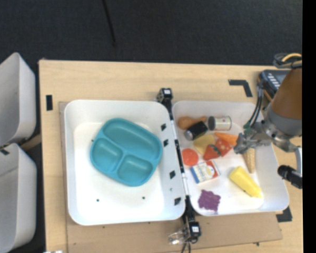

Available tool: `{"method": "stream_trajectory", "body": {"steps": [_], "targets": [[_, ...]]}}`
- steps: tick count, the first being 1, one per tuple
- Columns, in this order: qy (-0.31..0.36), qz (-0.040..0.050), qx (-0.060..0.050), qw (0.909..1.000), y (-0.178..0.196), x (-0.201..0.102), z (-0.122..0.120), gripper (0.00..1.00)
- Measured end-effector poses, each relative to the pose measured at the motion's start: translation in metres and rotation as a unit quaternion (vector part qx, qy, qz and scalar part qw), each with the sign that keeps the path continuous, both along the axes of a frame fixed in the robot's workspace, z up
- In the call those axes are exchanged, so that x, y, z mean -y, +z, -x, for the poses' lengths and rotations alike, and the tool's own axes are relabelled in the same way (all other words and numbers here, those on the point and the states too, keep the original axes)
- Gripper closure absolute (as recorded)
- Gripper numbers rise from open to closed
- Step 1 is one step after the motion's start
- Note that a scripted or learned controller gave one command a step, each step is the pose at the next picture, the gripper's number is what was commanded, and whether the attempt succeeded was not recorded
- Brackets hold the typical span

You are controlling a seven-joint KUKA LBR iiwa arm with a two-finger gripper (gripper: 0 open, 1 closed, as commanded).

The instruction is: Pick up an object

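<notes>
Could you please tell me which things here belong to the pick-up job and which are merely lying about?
Job in hand:
hand, low over the right bin
carrot
ice-cream cone
yellow corn
purple grapes

Lying about:
blue divided plate in the left bin

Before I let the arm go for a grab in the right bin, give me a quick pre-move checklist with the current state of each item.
1. Pincer is over the right white bin: ok.
2. Pincer free of any load: cannot tell; its tips are too blurred.
3. A target is close: ok; the beige ice-cream cone lies just below the pincer and the orange carrot piece just to its left in the view.
4. Target stands apart from neighbours: not ok; the carrot piece touches the red strawberry-like toy.
5. Easier isolated option: ok; the yellow corn cob lies alone.
6. Left bin holds the teal divided plate, away from the arm: ok.
</notes>
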State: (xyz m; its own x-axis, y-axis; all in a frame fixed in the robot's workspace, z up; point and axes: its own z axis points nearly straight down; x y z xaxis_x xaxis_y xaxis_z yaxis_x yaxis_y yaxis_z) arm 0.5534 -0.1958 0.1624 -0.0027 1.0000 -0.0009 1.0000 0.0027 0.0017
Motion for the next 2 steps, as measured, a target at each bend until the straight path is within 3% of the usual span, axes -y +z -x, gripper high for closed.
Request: {"method": "stream_trajectory", "body": {"steps": [2], "targets": [[0.001, 0.0002, 0.0, 1.0, 0.078, 0.003, -0.002, 1.0]]}}
